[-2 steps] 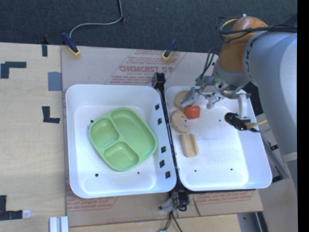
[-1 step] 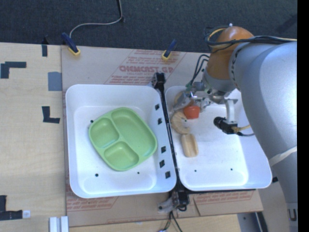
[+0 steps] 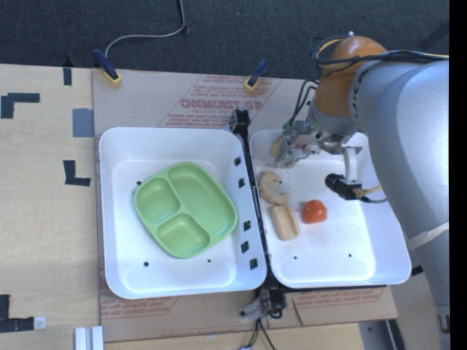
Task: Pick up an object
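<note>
At the far corner of the right bin [image 3: 379, 268], the gripper [image 3: 290, 152] is lowered beside a tan object [image 3: 277, 149] by the wall; its grip cannot be told. Nearby lie a round tan piece [image 3: 273, 187], a bread roll [image 3: 284, 222] and a red tomato [image 3: 314, 211]. A miss is likely if the corner wall blocks closure, or the object may be pushed aside.

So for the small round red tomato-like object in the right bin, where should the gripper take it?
Across the middle of the small round red object, coming straight down. It looks round, so any finger direction should do, and it lies apart from the tan bread-like pieces to its left, with bare bin floor around it.
</note>
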{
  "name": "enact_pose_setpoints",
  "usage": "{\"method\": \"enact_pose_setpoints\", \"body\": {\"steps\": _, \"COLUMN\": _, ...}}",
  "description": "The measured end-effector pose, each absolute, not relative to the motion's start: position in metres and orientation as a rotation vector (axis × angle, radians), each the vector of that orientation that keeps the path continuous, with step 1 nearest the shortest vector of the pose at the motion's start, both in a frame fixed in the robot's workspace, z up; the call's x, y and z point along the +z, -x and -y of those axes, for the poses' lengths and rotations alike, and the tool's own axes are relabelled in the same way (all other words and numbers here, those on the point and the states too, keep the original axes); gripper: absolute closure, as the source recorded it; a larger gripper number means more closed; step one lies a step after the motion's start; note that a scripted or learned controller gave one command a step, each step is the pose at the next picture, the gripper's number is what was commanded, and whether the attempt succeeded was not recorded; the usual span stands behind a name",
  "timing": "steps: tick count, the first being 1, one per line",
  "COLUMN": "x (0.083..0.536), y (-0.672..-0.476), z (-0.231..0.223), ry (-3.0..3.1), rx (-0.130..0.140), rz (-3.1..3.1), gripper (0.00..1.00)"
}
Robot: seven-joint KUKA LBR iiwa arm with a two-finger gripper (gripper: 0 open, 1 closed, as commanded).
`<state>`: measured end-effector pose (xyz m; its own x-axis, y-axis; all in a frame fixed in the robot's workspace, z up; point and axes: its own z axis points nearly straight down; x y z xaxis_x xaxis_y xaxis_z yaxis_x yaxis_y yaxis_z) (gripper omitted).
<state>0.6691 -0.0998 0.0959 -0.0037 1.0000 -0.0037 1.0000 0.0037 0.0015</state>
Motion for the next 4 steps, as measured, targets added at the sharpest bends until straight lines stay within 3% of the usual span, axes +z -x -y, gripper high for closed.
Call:
{"method": "enact_pose_setpoints", "body": {"steps": 1, "x": 0.095, "y": -0.668, "z": 0.1, "ry": -2.217, "rx": -0.006, "rz": -2.225, "gripper": 0.0}}
{"method": "enact_pose_setpoints", "body": {"steps": 2, "x": 0.087, "y": -0.628, "z": 0.141, "ry": -2.219, "rx": 0.0, "rz": -2.219, "gripper": 0.0}}
{"method": "enact_pose_setpoints", "body": {"steps": 3, "x": 0.086, "y": -0.67, "z": 0.128, "ry": -2.217, "rx": 0.004, "rz": -2.221, "gripper": 0.0}}
{"method": "enact_pose_setpoints", "body": {"steps": 4, "x": 0.087, "y": -0.605, "z": 0.177, "ry": -2.218, "rx": 0.0, "rz": -2.217, "gripper": 0.0}}
